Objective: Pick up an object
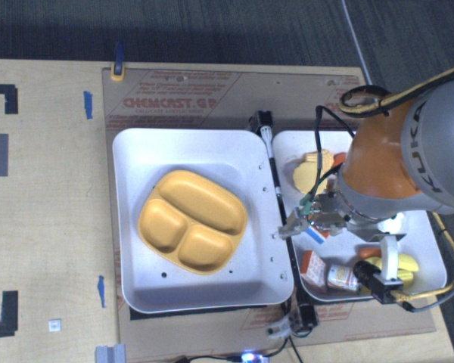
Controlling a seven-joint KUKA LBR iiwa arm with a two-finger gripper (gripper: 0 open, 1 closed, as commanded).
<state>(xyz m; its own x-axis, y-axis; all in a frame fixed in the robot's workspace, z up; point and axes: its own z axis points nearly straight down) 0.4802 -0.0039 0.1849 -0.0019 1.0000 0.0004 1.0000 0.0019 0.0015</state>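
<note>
The task names no particular object. The candidate objects lie in the right bin (437,272). A pale yellow rounded object (306,174) sits near that bin's upper left corner, with a small orange-red piece (339,159) just beside it toward the upper edge. A small flat item with blue and red markings (315,235) lies against the bin's left edge, directly under the wrist. Along the lower edge sit a red-orange packet (312,266), a small bottle-shaped object with a printed label (342,277) whose text is too small to read, and a yellow object (403,266) partly covered by a black fitting (372,281).

The gripper (312,216) is over the left part of the right bin, close to the blue-and-red item. The fingers are masked by the wrist body, so their state cannot be determined, and no object is seen between them.

The left bin (129,203) carries a large yellow tray (193,220) with three moulded compartments, lying at a slant near the bin's centre.

Readable writing: the grey arm (431,150), with its orange band (378,157), bears dark letters reading "KUK" on its casing. The brown board (212,97) under both bins shows faded red print near its upper edge, reading approximately "CHEMCAST". Blue tape marks (88,104) lie on the bench (45,203) left of the board.
</note>
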